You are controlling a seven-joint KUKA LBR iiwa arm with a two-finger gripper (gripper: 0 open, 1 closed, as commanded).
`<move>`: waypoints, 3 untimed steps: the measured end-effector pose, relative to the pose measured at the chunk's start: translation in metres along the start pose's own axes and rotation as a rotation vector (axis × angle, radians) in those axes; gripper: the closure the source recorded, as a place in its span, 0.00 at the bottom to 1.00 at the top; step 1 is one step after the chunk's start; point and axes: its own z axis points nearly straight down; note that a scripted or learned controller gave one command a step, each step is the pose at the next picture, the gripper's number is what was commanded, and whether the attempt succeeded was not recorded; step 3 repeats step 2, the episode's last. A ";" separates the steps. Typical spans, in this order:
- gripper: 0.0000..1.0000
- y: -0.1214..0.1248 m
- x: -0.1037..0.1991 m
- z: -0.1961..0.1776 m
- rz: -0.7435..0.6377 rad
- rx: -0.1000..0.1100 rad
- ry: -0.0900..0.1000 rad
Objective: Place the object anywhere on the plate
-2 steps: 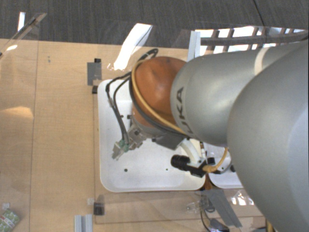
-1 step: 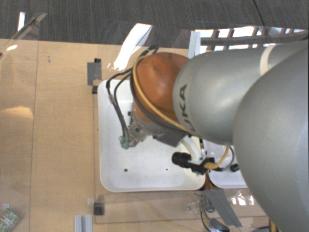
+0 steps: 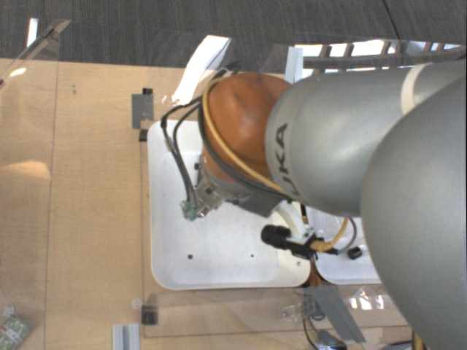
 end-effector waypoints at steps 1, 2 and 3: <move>1.00 -0.008 0.012 0.100 -0.109 0.027 0.009; 0.00 -0.008 0.012 0.099 -0.109 0.027 0.009; 0.00 -0.008 0.012 0.099 -0.109 0.027 0.009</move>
